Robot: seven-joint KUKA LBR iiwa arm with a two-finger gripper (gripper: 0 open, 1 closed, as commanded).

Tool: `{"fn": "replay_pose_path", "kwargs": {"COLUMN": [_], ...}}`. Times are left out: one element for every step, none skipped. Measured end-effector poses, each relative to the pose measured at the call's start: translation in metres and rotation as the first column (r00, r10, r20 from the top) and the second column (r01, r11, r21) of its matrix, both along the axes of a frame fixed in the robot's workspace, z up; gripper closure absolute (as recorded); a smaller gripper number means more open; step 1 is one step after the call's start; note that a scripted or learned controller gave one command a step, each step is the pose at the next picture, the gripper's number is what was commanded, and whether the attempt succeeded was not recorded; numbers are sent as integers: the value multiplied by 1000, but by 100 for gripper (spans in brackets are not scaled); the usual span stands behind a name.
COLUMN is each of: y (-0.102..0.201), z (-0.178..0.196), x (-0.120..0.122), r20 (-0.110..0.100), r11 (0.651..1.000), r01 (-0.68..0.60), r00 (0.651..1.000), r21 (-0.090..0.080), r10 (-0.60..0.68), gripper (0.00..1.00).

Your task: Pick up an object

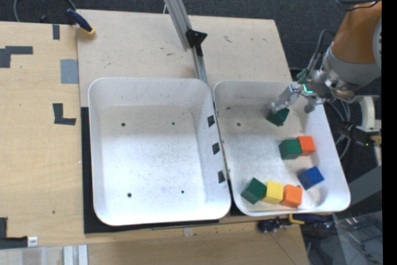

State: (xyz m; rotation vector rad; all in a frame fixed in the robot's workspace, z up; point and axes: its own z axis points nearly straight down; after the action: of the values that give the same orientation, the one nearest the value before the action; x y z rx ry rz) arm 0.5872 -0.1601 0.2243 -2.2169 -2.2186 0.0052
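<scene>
Camera view has the fingers (290, 98) over the right bin (248, 96), with a dark green block (278, 115) at their tips. Whether they pinch it or merely touch it is hard to tell. Most of the arm (356, 34) is cut off at the right edge.

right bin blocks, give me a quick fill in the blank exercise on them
1. All the blocks lie in the ___ bin.
2. The block nearest the claw is ___.
3. In the front row, the yellow block sits between a green block and an ___ block.
4. The number of blue blocks is ___.

Missing words: right; green; orange; one
</scene>
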Motion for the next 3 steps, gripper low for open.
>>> {"fn": "replay_pose_path", "kwargs": {"y": [0,6,18], "z": [3,-61,-115], "x": [1,1,-1], "r20": [5,-2,-2], "r11": [1000,1000,1000], "r01": [-1,-1,-1], "r00": [1000,1000,1000], "r21": [-1,-1,-1], "r10": [1,1,1], "gripper": [0,0,0]}}
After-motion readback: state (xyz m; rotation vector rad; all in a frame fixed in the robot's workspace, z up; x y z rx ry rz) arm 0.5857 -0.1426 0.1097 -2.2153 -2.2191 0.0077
